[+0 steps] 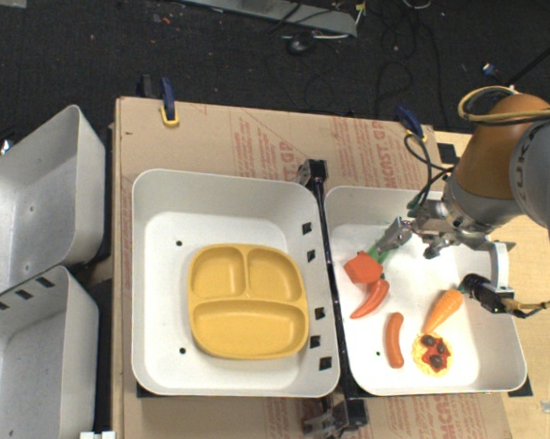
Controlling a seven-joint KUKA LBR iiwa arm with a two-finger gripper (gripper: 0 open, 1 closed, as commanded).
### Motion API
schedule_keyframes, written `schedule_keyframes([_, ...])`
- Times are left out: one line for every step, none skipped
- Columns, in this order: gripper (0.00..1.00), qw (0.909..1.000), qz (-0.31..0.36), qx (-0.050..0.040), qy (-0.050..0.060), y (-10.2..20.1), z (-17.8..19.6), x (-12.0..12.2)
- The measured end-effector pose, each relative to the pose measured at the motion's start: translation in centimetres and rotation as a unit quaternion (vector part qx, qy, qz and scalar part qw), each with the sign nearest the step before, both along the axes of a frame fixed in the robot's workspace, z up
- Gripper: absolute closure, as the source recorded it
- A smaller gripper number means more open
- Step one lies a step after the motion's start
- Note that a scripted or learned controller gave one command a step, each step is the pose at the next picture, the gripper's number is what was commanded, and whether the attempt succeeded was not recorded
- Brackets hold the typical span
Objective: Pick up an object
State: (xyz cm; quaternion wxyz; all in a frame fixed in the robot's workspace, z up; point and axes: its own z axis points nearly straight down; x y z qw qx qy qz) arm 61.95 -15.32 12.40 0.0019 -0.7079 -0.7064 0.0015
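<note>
Smooth tapered carrot (443, 311), glossy sausage (394, 339), curved chilli (371, 299).

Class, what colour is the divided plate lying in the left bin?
Yellow: the three-compartment plastic plate, seen best in the camera view.

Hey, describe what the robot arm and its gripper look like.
The grey arm has rounded segments and a glossy orange band above the wrist. Yellow and black cables loop over it. The small metallic two-finger gripper has thin dark fingers, with a black-and-white fitting beside it.
</note>
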Motion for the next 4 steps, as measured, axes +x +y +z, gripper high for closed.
schedule_keyframes([1.00,1.0000,0.000,-0.0008,-0.004,0.0,1.3,0.2])
schedule_keyframes([1.00,1.0000,0.002,-0.0013,-0.006,0.0,7.6,0.9])
schedule_keyframes([1.00,1.0000,0.002,-0.0012,-0.005,-0.1,11.7,1.1])
schedule_keyframes([1.00,1.0000,0.004,0.0002,-0.001,5.0,10.6,-0.5])
